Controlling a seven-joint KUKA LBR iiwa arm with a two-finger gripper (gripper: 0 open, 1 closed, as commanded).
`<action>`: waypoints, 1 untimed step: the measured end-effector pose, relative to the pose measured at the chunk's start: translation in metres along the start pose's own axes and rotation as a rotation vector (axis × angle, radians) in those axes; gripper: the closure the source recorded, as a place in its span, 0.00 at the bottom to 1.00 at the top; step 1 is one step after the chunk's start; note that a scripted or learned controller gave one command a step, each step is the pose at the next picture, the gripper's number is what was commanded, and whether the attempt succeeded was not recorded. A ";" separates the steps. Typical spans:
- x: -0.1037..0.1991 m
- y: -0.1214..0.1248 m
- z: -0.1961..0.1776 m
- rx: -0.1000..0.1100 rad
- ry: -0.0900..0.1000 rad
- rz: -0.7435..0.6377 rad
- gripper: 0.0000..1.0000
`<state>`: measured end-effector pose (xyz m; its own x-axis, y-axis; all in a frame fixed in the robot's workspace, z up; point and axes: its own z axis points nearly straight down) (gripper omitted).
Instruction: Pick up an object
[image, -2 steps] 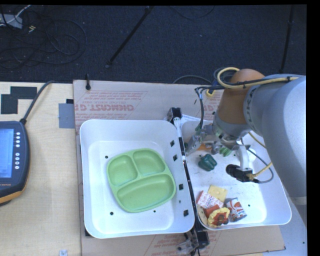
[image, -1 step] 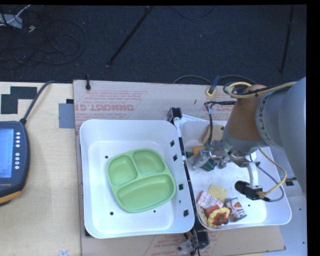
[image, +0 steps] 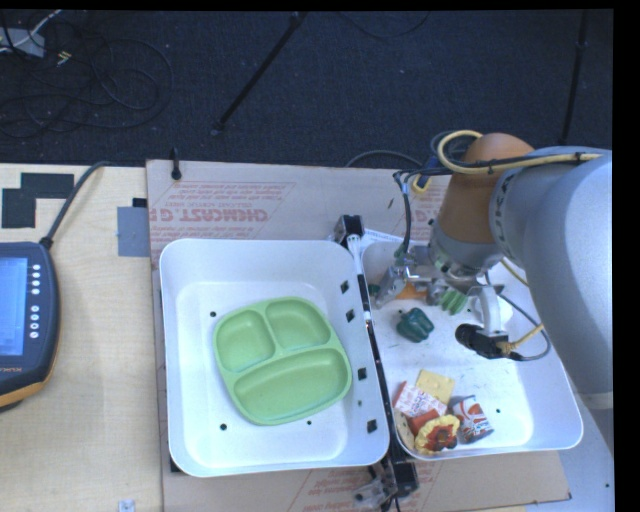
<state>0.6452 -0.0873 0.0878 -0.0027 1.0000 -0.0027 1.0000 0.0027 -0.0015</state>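
We see the gripper (image: 432, 290) low in the right bin (image: 545, 420), just beside a dark green object (image: 414, 323); we cannot tell its state. The left bin (image: 190, 420) holds a green divided plate (image: 282, 358), and the cardboard (image: 225, 210) on the counter (image: 80, 430) reads "CHEMCRST" upside down

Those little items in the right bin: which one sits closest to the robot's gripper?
The dark green piece, just below the gripper. The yellow block and red-and-white pieces lie farther, near the front edge.
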 end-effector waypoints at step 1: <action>0.002 -0.002 0.000 0.002 0.003 0.002 0.00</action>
<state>0.6434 -0.0853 0.0874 -0.0010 1.0000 0.0001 1.0000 0.0010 -0.0031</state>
